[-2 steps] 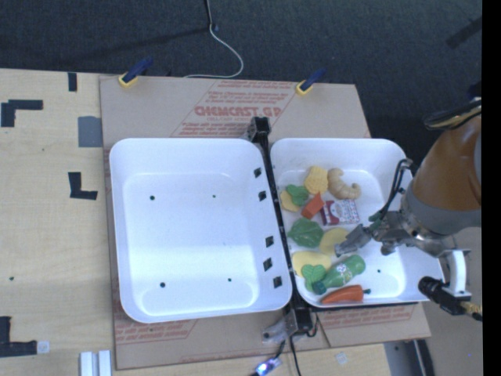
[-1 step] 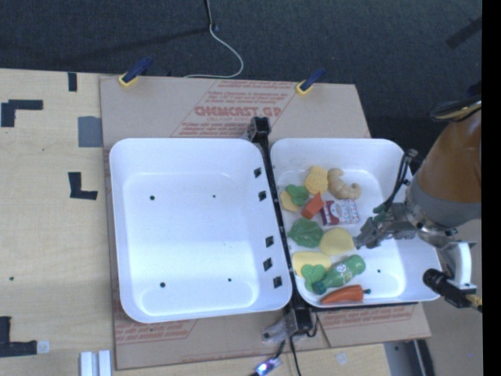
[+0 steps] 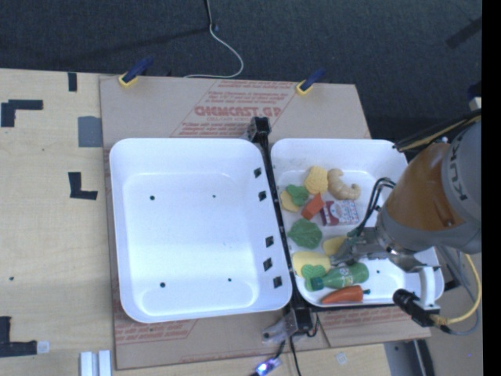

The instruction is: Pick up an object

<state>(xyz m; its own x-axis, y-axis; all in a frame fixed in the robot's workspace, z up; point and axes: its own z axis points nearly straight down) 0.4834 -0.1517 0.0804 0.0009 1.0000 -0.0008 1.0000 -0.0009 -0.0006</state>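
Observation:
The right bin (image 3: 383, 150) holds a heap of toy food: a yellow corn piece (image 3: 316, 180), a tan peanut-shaped piece (image 3: 343, 185), a green leafy piece (image 3: 305, 233), a small orange-red piece (image 3: 313, 207), a red-and-white packet (image 3: 342, 212), a green bottle (image 3: 342, 276) and a carrot (image 3: 342, 294). My gripper (image 3: 351, 247) reaches in from the right and hangs low over the heap, just above the green bottle and beside a yellow piece (image 3: 307, 259). The grey arm with its orange band (image 3: 419, 194) hides the bin's right side.
The left bin (image 3: 192, 225) lies beside the right one, with a black divider strip (image 3: 268, 210) between them. Both rest on a cardboard sheet (image 3: 235, 108) held by blue-yellow clamps. A black cable (image 3: 223, 45) runs in from the top.

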